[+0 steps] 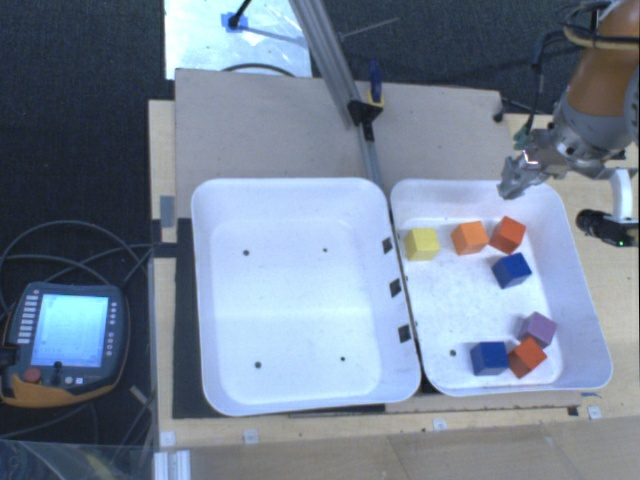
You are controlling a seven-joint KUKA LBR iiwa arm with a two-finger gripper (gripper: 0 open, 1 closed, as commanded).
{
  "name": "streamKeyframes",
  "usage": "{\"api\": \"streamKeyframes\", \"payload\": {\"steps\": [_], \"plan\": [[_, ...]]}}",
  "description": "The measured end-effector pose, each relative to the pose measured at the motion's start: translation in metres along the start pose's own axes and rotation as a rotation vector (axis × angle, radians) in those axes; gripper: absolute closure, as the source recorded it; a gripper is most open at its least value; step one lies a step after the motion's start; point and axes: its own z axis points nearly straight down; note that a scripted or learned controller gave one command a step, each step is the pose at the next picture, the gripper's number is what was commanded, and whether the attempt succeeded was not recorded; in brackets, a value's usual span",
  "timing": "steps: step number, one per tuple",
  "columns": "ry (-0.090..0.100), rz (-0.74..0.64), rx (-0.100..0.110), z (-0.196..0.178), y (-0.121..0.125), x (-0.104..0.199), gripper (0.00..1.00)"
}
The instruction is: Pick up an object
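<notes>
The pincer (pixel 519 180) hangs over the right bin's (pixel 575 238) far rim, near the worktop's (pixel 440 118) far right corner. Whether it is open or closed cannot be told. Seven blocks lie in that bin, the red-orange block (pixel 508 234) nearest.

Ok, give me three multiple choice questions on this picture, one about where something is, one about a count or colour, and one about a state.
1. Which bin holds the blocks?
A. the left bin
B. the right bin
C. both bins

2. How many blue blocks are there?
A. one
B. two
C. four

3. Where is the tool relative to the blocks?
A. above the right bin's far edge, no block under it
B. resting on the yellow block
C. down in the left bin

Answers:
1 B, all seven blocks lie in the right bin.
2 B, one blue block sits mid-bin and another blue block near the front.
3 A, the tool hangs over the far rim, short of the nearest orange block.
</notes>
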Motion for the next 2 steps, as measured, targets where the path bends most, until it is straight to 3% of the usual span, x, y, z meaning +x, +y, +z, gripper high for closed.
{"api": "streamKeyframes", "payload": {"steps": [2], "plan": [[0.002,-0.001,0.0,-0.01,0.014,0.112,1.0]]}}
